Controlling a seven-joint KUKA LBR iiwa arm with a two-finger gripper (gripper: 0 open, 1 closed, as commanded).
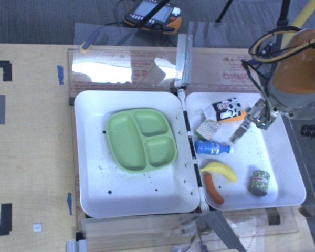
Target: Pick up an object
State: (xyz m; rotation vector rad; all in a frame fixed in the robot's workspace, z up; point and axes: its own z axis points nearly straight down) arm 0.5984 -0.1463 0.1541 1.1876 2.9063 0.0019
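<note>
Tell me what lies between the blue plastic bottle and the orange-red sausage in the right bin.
In the camera view, a yellow banana lies between the blue plastic bottle and the orange-red sausage.

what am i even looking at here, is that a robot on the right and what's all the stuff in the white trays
Yes. One camera above a bench looks down at a slant. The grey and orange shape at the right is a robot arm; its tool hangs over the right bin and nothing shows between its fingers. That bin holds a blue bottle, a banana, a sausage-like orange piece, a small can, a black-and-white pack and a silvery packet. The left bin holds a green divided plate.
</note>
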